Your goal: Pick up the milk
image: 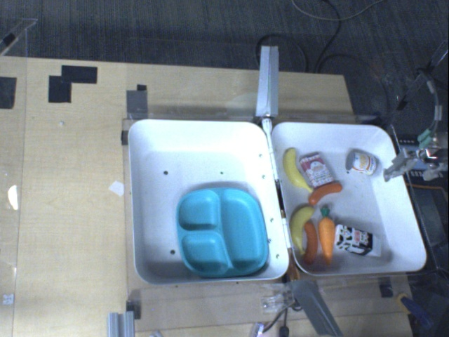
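Observation:
The milk (353,240) is a small white carton with black cow patches. It lies on its side near the front of the right bin (403,220), just right of a carrot (326,236). My gripper (397,170) sits at the right bin's right rim, near the view's right edge. It is well behind and to the right of the milk, with nothing seen in it. It is small and partly cut off there.
The right bin also holds two bananas (295,169), a red-and-white packet (313,166), a sausage (325,192) and a tipped can (361,162). A blue divided plate (222,231) lies in the left bin (161,153). Cables run along the right side.

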Available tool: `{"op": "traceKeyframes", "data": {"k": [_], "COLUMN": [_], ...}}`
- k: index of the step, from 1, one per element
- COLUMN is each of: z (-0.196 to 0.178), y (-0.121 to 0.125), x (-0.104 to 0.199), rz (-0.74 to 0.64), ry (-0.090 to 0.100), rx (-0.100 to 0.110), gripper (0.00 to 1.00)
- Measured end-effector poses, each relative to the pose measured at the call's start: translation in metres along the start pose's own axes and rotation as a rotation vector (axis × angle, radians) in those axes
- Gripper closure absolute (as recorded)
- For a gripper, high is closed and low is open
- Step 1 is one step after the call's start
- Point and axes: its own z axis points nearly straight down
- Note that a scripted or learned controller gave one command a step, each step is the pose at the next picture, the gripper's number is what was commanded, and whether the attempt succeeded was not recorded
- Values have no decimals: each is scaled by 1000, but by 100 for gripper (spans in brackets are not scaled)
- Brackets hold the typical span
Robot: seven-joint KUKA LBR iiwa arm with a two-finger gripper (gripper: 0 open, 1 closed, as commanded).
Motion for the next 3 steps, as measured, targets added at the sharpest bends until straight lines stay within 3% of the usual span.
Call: {"op": "traceKeyframes", "data": {"k": [1,2,3], "z": [94,191,182], "y": [-37,-34,-30], "x": [36,57,58], "rz": [122,-39,-42], "ry": [1,-2,-1], "rx": [2,-12,-16], "gripper": [0,0,100]}}
